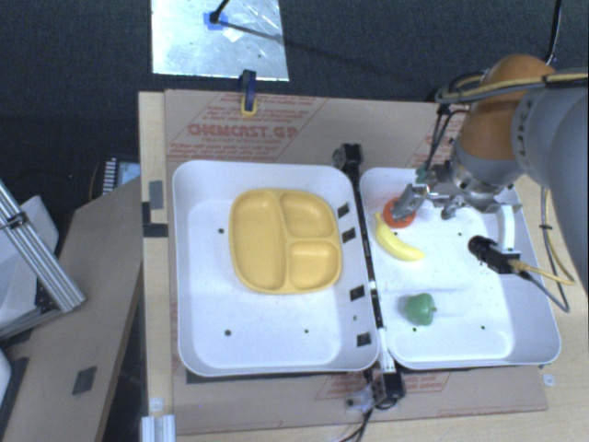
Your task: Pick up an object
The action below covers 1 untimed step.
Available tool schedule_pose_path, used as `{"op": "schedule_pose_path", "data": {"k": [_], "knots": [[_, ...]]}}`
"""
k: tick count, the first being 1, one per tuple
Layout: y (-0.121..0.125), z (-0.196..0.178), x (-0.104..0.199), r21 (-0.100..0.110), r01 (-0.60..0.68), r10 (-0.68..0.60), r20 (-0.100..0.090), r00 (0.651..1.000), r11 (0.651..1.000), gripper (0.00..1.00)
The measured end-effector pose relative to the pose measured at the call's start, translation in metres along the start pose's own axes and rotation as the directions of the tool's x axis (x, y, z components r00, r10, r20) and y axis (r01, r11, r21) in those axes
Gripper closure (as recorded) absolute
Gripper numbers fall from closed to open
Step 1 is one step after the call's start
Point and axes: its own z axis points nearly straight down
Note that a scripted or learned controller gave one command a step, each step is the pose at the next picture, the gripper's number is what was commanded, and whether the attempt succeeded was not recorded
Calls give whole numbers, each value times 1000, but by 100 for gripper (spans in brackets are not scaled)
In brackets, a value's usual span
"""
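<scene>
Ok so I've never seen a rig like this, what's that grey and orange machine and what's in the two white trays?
One camera looks down on a bench at a slant. The machine is a robot arm reaching in from the right; its gripper hangs over an orange-red object in the right bin. I can't tell whether it holds anything. That bin also has a banana and a small green object. The left bin holds a yellow divided plate.

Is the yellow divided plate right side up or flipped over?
Right side up. The yellow plate lies flat in the left bin, its three compartments and dividing ridges facing the camera.
</scene>
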Motion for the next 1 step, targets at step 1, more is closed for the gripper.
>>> {"op": "schedule_pose_path", "data": {"k": [1], "knots": [[0,46,0,-2,0,0,0,1000,1000,0]]}}
